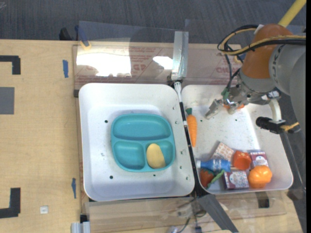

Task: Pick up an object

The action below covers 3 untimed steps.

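Two white bins side by side on bench: left bin point(92, 130), right bin point(277, 176). Teal divided tray point(138, 132) sat in left bin, with a yellow potato-like piece point(155, 156) in its lower right compartment. Orange carrot point(192, 128) lay along left wall of right bin, just beside the divider, green end up. Clustered at near edge of right bin: blue bottle point(215, 165), checkered packet point(224, 151), red tomato-like piece point(241, 160), two small cartons point(257, 158) and point(236, 179), orange fruit point(260, 176), red-and-green item point(208, 177) partly hidden under the bottle. Arm point(277, 67) reached in from right, orange band above wrist. Gripper point(221, 106) hung over upper part of right bin, right of carrot, apart from it, well clear of the cluster. Fingers spread somewhat, one grey finger point(212, 109) angled down-left; nothing seen between them.
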{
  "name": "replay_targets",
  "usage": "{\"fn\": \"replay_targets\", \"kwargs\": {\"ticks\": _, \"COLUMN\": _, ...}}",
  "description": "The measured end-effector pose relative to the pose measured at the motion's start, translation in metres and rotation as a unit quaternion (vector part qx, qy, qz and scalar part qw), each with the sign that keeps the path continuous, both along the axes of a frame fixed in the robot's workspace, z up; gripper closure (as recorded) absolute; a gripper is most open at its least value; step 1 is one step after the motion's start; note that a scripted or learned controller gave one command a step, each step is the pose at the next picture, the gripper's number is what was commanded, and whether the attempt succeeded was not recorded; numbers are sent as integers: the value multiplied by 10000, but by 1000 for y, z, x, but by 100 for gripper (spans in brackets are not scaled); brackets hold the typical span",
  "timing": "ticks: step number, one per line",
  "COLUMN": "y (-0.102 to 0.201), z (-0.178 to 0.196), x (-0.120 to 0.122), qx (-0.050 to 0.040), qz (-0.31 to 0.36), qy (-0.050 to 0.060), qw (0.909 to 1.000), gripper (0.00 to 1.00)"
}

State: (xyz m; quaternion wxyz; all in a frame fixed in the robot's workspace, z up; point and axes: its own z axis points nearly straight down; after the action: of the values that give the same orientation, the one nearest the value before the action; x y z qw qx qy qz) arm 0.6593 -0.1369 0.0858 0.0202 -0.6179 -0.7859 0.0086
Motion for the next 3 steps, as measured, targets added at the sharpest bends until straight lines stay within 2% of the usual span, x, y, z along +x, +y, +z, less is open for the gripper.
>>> {"fn": "replay_targets", "kwargs": {"ticks": 1, "y": -12, "z": 0, "x": -1, "qx": -61, "qz": -840, "qy": -167, "qw": 9963, "gripper": 0}}
{"fn": "replay_targets", "kwargs": {"ticks": 2, "y": -28, "z": -1, "x": 4, "qx": -44, "qz": -566, "qy": -118, "qw": 9983, "gripper": 0}}
{"fn": "replay_targets", "kwargs": {"ticks": 3, "y": 7, "z": 0, "x": -28, "qx": -72, "qz": -1000, "qy": -217, "qw": 9947, "gripper": 0}}
